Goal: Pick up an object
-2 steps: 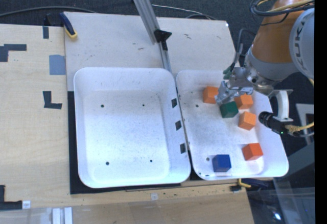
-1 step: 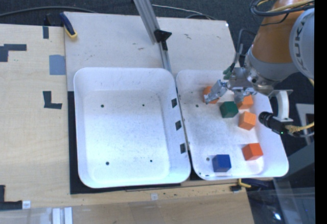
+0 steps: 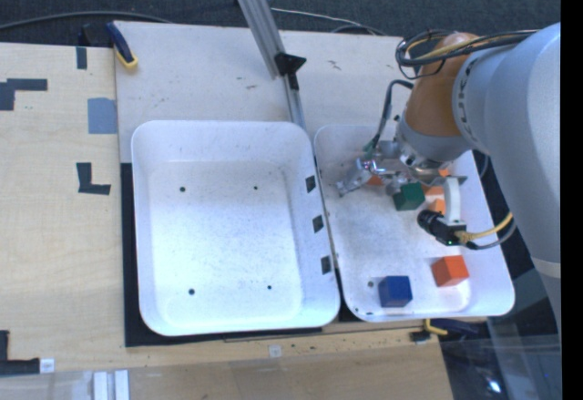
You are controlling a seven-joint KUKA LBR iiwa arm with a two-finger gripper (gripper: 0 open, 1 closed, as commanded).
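Pale wood bench (image 3: 55, 234) carries two shallow white bins side by side: the left bin (image 3: 146, 161) and the right bin (image 3: 496, 298), with the grey arm (image 3: 510, 107) and its orange band (image 3: 433, 102) reaching over the right one. Counting the loose things in the right bin: one blue cube (image 3: 394, 290) near the front rim, one orange cube (image 3: 449, 270) just beside it toward the right, one green block (image 3: 409, 197) under the wrist, and a small orange-and-white piece (image 3: 438, 201) touching or nearly touching that green block, too hidden to name. The gripper (image 3: 351, 181) hangs low over the back half of the right bin, just left of the green block; whether it is parted or closed, and whether it has hold of anything, I cannot tell, since the metal tip is small and blurred. By my reading the step in hand is the descent or the grasp attempt itself, with nothing plainly lifted. The next move calls for closing squarely on one piece, likely the green block, then rising straight up clear of the bin wall.
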